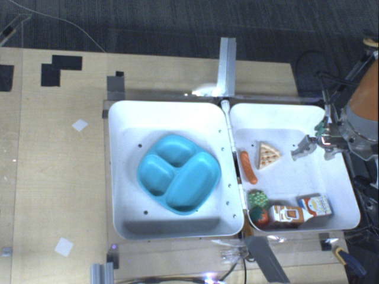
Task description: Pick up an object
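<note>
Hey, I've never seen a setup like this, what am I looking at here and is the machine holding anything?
This is one camera fixed above a workbench, looking down at a slant. Two shallow white bins sit side by side. The left bin holds a blue divided plate. The right bin holds toy food: a pizza slice, a hot dog, broccoli, and two small cartons. The grey machine entering from the right is a robot arm; its gripper hangs over the right bin with nothing between its fingers.
</note>
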### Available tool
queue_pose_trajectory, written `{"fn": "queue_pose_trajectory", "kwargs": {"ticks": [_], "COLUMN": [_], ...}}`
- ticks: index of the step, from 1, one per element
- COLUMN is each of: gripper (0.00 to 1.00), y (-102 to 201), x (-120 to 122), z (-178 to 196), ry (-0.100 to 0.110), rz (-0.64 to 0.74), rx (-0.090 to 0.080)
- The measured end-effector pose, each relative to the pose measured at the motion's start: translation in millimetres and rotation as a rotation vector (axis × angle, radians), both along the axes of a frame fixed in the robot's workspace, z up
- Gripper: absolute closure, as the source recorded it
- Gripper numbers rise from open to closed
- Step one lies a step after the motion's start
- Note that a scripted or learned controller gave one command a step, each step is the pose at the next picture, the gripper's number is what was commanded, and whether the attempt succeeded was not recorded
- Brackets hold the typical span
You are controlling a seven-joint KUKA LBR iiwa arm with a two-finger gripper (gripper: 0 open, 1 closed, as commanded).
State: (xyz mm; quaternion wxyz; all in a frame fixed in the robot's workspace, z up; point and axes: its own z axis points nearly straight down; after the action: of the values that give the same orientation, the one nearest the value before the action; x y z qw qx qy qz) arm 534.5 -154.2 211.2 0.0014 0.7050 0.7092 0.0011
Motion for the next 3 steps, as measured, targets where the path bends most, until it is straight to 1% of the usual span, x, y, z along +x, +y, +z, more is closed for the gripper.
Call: {"fn": "queue_pose_trajectory", "kwargs": {"ticks": [1,2,3], "gripper": [0.0,0.0,0.0], "y": [-36.5,-15.7,44.1], "x": [23.6,30.2,-19.9], "z": [106.9,-40.2,-121.7], "ry": [-0.003,0.002,-0.008], "rz": [-0.11,-0.218,-0.014], "rx": [-0.001,0.001,-0.001]}}
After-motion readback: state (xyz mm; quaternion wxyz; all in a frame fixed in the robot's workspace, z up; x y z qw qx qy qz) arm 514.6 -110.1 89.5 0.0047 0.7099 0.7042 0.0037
